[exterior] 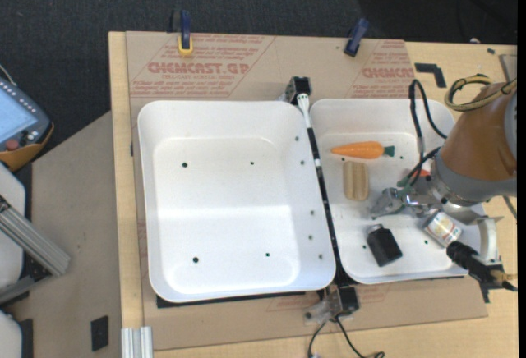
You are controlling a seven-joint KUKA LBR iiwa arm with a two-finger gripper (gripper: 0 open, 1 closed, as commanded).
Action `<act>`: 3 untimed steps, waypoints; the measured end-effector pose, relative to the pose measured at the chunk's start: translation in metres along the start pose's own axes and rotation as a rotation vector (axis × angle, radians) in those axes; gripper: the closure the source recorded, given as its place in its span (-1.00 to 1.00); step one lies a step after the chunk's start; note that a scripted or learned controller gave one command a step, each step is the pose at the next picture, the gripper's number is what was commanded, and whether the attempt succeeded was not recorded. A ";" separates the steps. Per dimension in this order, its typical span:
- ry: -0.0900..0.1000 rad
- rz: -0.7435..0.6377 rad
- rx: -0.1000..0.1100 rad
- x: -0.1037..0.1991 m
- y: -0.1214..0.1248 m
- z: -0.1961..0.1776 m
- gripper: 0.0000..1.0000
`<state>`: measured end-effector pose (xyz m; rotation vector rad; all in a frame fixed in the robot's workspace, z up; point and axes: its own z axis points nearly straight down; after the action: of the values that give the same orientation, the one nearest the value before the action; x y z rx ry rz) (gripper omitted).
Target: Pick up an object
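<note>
Nearest the camera among the loose things, a small black block [383, 246] lies on the floor of the right bin [362, 266], close to its front wall. Just behind and beside it, the hand [388, 202] hangs low over the bin floor, apart from the block; whether it is clenched or released I cannot tell, since the metal parts blur together there, and nothing can be seen between them. Just left of the hand a tan wooden cylinder [355, 181] lies flat (lengthwise front to back), and behind that an orange carrot [359, 150] with a green stem lies crosswise, near the cylinder but not touching it. From the right, the grey arm [481, 151] with its orange band reaches over the bin's edge. To the left sits the left bin [156, 184], the two bins touching along a dark seam. Both rest on a cardboard-covered surface [131, 85].
</note>
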<state>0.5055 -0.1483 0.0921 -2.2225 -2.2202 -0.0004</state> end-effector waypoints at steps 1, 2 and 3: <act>0.000 0.000 0.000 0.000 0.000 0.000 -1.00; -0.003 0.000 -0.004 -0.006 -0.003 -0.040 -1.00; 0.002 0.002 0.005 -0.020 -0.028 0.010 -1.00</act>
<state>0.4772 -0.1686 0.0821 -2.2210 -2.2143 0.0034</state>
